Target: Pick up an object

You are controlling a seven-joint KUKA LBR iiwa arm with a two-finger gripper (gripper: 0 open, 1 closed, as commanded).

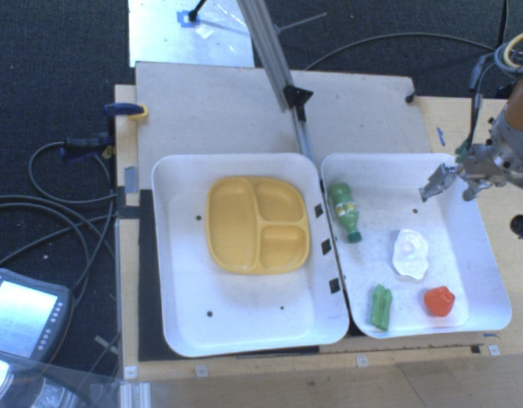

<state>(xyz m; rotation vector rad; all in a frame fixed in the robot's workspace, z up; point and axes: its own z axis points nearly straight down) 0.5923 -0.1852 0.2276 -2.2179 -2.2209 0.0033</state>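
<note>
Camera view: looks down at a slant on two white bins set side by side on the worktop [270,109].

Nearest thing to pick: white crumpled lump [410,254], lying near the middle of the right bin [491,262], roughly round with no clear long axis.

Way from claw to lump: the claw [452,184] hangs over the bin's upper right part; the lump lies toward about 7 o'clock from it, near but apart, so the coming move, as I judge it, is a short travel down-left and then a descent.

Claw state: fingers apart with a visible gap, nothing between them.

Green bottle [345,212]: by the bin's left wall, at about 10 o'clock from the lump; long axis runs roughly 12 to 6 o'clock, slightly tilted. From the claw it sits toward 8 o'clock, farther than the lump.

Green block [380,306]: near the bin's lower edge, at about 7 o'clock from the lump, long axis close to 12–6.

Red piece [440,301]: at about 5 o'clock from the lump, close to the lower right corner, almost straight down toward 6 o'clock from the claw.

Left bin [184,313]: holds a yellow divided tray [258,224], well apart from the claw, toward 9 o'clock.

Arm: one only, coming in from 3 o'clock, so the right bin's contents are all within the nearer reach.

Progress: no object lifted yet.
</note>
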